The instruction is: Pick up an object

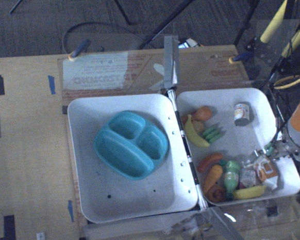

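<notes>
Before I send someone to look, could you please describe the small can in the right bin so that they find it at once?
Start at the right bin, the one with the toy food. Look to its far right corner, away from the pile of toys along the near edge. The small can stands there alone, apart from the banana and green pods; it is the one silver, round thing with a label.

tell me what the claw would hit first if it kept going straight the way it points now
Probably the small white and orange packet in the right bin. The claw sits just above it at the bin's right side, pointing in and down; depth is unclear from this slanted view.
</notes>
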`<state>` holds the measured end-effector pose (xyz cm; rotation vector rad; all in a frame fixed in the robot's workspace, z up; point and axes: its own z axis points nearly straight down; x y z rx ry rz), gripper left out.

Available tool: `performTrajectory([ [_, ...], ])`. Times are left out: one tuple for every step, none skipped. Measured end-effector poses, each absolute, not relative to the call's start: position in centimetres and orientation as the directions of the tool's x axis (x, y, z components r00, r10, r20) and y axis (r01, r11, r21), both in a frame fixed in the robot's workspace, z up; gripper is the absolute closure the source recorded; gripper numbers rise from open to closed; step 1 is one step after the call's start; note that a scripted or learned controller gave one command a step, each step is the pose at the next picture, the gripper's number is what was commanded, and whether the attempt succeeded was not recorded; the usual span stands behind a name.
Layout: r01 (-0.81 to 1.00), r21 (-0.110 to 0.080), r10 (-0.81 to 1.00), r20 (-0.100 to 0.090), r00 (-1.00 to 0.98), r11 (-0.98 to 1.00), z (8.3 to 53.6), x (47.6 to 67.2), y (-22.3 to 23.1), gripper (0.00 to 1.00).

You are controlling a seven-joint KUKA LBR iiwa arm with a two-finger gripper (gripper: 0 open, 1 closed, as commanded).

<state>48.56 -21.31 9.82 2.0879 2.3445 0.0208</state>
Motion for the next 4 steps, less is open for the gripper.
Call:
performTrajectory([
  [0.994, 0.008, 0.994, 0.000, -0.109, 0.109, 10.6, 48.4, -21.7, 1.00],
  [0.999, 0.001, 0.999, -0.001, 0.043, -0.043, 22.8, 49.2, -17.6, 1.00],
  [0.997, -0.003, 0.997, 0.001, 0.074, -0.074, 17.9, 51.3, -16.9, 1.00],
  [0.995, -0.001, 0.995, 0.000, 0.100, -0.100, 23.7, 48.0, -11.3, 1.00],
])
